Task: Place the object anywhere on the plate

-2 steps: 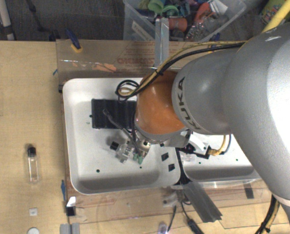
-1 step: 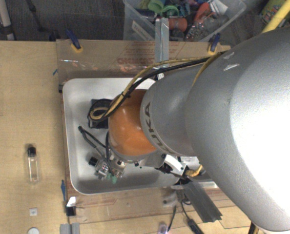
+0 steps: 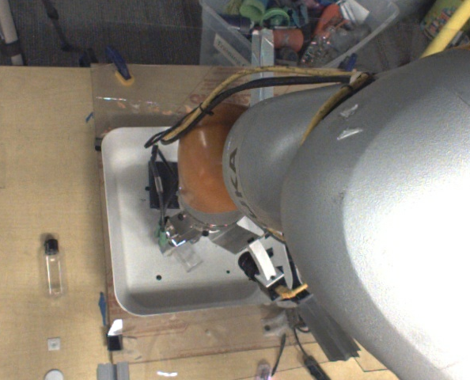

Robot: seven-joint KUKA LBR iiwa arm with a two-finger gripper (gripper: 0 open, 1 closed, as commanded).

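The grey arm (image 3: 361,204) covers most of the white bin (image 3: 128,212); its gripper (image 3: 176,244) hangs low over the bin floor. A small glass vial (image 3: 53,266) lies left on the desk (image 3: 29,149); a tub of clutter (image 3: 298,10) sits far behind.

The arm (image 3: 377,188) looks like smooth grey painted metal with a soft sheen. The bin (image 3: 128,212) is glossy white plastic; the bench (image 3: 29,157) is matt pale wood
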